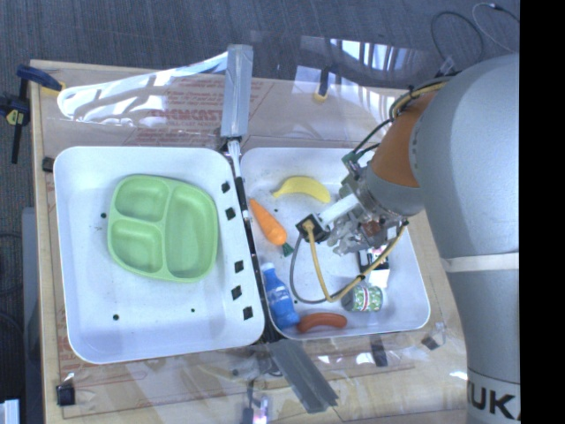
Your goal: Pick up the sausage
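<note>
**Claw over the right bin, sausage at the front wall**

The gripper (360, 237) hangs over the middle of the right bin (415, 312), below the orange-banded wrist of the grey arm (468, 157). Cables and fittings crowd its tip, so whether it is open or shut cannot be told, and nothing can be seen in its grasp.

From the claw, a small can (364, 299) with a green label lies at about six o'clock, close by. The sausage (321, 322) lies at about seven o'clock, flat against the bin's front wall, just beside the can and apart from the claw. A blue bottle (279, 297) sits at about eight o'clock along the bin's left wall. A carrot (268, 223) lies at nine o'clock, and a banana (301, 187) at about eleven o'clock.

Further out at nine o'clock, the left bin (75, 263) holds a green divided plate (164, 228).
</note>
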Motion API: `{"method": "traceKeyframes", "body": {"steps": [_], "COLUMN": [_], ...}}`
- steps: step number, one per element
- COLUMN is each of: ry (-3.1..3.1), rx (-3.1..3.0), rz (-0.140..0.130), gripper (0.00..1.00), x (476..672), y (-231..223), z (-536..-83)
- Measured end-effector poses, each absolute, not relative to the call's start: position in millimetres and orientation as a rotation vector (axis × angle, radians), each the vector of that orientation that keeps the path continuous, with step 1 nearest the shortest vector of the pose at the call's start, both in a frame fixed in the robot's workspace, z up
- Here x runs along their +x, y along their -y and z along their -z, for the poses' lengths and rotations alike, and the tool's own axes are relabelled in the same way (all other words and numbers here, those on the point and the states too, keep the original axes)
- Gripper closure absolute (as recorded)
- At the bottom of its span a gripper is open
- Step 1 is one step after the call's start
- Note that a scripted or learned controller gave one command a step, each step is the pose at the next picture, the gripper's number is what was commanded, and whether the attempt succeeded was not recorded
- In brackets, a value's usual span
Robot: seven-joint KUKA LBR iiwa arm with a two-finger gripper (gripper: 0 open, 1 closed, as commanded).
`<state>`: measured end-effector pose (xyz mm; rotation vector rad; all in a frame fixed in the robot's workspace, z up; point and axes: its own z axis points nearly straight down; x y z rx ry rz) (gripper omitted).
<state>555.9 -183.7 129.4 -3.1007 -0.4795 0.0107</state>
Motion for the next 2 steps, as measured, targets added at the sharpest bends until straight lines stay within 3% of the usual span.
{"method": "traceKeyframes", "body": {"steps": [1, 2], "ry": [0.559, 0.678], "rx": [-3.089, -3.064], "rz": [-0.004, -0.007], "gripper": [1.0, 1.0], "x": [546.5, 546.9], "y": [210, 158], "z": [-221, -206]}}
